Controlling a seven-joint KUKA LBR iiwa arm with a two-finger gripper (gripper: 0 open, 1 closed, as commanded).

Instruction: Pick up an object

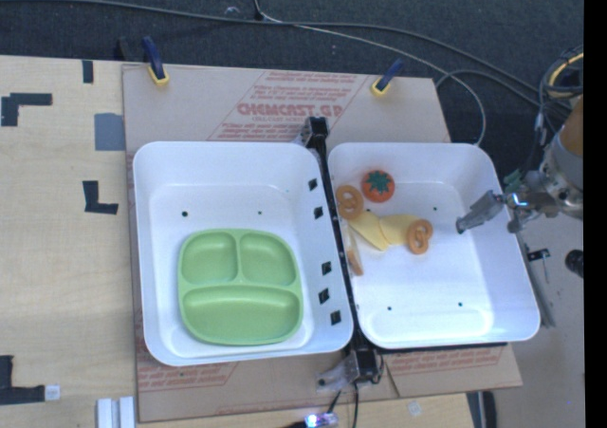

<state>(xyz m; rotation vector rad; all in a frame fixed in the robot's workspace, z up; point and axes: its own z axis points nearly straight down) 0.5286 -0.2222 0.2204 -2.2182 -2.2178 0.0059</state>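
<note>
The right bin [474,312] holds a small cluster of toy food near its left wall. There is a red tomato with a green top [377,185], an orange pretzel [349,199], a yellow wedge [383,231], a second orange pretzel [419,236] and a thin orange piece [354,261]. My gripper [477,214] reaches in from the right and hangs over the bin's right part. It is well to the right of the second pretzel and apart from every item. Nothing shows in it.
A green divided plate [240,286] lies in the left bin [156,227]. A black divider [327,217] runs between the bins. Both sit on a cardboard sheet [285,99] held by two clamps. Cables cross the dark floor behind.
</note>
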